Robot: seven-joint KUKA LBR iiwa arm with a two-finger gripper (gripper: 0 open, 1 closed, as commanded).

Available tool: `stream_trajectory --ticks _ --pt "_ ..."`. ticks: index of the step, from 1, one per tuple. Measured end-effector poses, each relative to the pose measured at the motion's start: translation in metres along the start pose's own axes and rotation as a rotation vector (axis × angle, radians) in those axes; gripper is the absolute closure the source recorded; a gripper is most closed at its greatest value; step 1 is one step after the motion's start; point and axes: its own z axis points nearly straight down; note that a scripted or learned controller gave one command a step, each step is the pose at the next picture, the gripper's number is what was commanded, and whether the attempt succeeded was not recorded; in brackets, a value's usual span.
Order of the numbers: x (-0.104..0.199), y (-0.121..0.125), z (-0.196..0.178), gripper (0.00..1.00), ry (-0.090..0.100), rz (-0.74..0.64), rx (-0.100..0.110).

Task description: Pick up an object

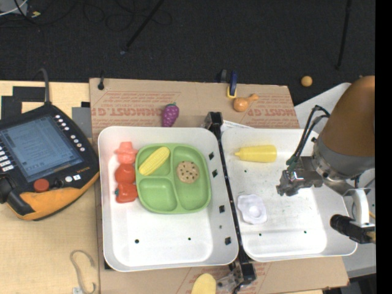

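From the overhead camera I'm seeing the gripper [288, 185] hovering over the right bin [306, 241]; I cannot tell its state. A yellow bottle [256, 154] is lying near that bin's far edge, a clear cup [252, 209] resting near its left wall, both apart from the gripper.

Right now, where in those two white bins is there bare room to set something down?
Left bin: the strip below the green plate is bare; its upper half is crowded. Right bin: bare floor between the yellow bottle and the clear cup, and along the bottom, near the gripper.
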Motion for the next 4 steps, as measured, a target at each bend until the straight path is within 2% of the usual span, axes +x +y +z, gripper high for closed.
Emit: stream_trajectory --ticks 1,3,4 --pt "0.03 -0.013 0.01 1.0 0.001 -0.002 0.003" --pt "0.036 -0.02 0.005 1.0 0.001 -0.002 0.001" --pt "0.029 -0.014 -0.01 1.0 -0.001 -0.002 0.0"
